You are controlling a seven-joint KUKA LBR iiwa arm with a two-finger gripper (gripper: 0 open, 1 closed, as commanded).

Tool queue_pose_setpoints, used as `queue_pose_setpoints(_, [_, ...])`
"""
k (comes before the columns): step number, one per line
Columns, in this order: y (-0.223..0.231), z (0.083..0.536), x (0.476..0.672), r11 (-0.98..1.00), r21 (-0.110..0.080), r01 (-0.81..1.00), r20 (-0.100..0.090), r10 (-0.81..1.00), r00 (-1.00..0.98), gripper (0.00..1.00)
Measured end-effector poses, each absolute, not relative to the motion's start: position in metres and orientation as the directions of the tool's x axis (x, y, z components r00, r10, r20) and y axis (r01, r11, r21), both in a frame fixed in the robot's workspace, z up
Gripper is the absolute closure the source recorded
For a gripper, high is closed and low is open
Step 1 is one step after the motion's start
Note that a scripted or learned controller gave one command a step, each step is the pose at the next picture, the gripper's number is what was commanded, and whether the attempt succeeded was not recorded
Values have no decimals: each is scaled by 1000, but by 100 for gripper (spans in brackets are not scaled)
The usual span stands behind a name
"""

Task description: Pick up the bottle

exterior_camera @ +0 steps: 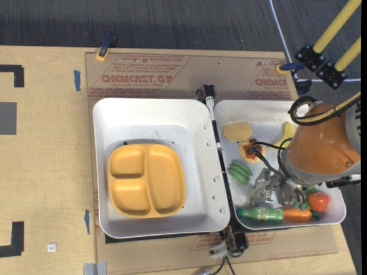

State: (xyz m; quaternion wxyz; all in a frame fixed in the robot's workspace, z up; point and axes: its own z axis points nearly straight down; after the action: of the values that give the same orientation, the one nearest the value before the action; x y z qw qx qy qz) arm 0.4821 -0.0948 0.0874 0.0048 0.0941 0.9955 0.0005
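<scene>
The gripper (274, 192) is seen low in the right bin (335, 215), under the orange wrist band (319, 145). Its metal fingers are blurred and cluttered, so whether they are spread or pressed together cannot be told, and nothing is clearly seen between them. The green bottle (261, 213) is lying on its side at the bin's near edge, just below the gripper; contact cannot be confirmed. A carrot (298, 215) is lying just beside it, with a tomato (318, 201) near that. A yellow divided plate (147, 179) is seated in the left bin (109, 116).
</scene>
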Motion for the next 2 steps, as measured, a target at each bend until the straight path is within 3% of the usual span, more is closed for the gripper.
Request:
queue_pose_setpoints(1, [-93,88,482,986,-1,167,-11,167,-986,100])
queue_pose_setpoints(2, [-93,88,483,999,-2,33,-14,33,-999,100])
